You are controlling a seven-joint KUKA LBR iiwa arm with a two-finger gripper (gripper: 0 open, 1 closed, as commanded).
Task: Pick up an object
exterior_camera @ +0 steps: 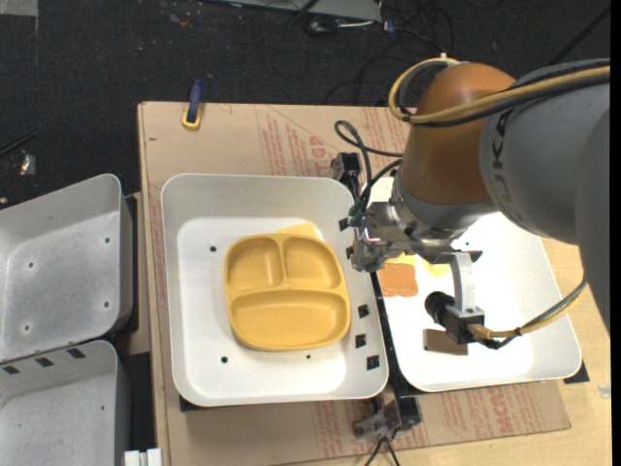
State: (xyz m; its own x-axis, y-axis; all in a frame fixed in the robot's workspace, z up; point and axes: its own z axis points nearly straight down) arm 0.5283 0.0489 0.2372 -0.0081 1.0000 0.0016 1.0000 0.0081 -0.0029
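My gripper (380,249) hangs over the left edge of the right bin (543,357), largely hidden under the grey arm and its orange band. Just below it lies a flat orange square piece (399,281) on the bin floor. A small brown block (443,344) rests nearer the front of the same bin. A bit of pale yellow material (437,265) peeks out beside the wrist. In the left bin (184,260) a yellow divided plate (287,291) lies flat in the middle.
The two bins stand on a cardboard sheet (243,129). A blue and yellow clamp (193,105) sits at its back left corner. White metal panels (58,260) lie left of the bench. Cables run across the floor behind.
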